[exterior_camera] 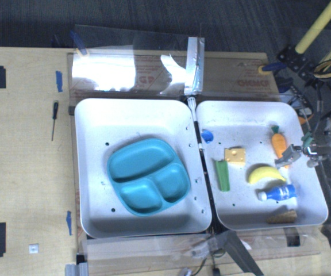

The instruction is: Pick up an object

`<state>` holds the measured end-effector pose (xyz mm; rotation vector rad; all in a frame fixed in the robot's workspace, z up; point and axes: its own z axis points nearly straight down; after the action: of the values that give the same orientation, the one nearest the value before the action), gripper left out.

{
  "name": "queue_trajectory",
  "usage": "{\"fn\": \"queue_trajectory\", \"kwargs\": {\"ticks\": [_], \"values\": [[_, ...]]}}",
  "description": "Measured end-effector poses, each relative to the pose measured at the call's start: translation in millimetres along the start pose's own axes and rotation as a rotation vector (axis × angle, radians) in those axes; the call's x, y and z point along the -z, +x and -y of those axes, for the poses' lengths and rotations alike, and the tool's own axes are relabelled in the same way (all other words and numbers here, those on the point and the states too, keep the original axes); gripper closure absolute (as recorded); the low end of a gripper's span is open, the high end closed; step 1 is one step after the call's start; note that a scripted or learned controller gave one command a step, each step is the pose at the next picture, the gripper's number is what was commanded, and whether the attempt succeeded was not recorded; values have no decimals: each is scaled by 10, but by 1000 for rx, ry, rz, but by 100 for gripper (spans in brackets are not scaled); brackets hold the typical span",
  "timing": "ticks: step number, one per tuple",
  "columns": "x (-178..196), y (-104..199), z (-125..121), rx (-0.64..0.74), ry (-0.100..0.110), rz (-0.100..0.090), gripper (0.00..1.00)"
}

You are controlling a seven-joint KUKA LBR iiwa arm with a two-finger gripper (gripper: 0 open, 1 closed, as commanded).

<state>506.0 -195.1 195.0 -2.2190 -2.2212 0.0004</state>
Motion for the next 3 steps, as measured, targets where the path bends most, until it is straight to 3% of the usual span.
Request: {"fn": "queue_trajectory", "kwargs": {"ticks": [1, 2, 3], "values": [[509, 507, -48, -55, -6, 2, 0], [127, 284, -454, 351, -3, 4, 0], [-1011, -157, -848, 309, -4, -3, 0]]}}
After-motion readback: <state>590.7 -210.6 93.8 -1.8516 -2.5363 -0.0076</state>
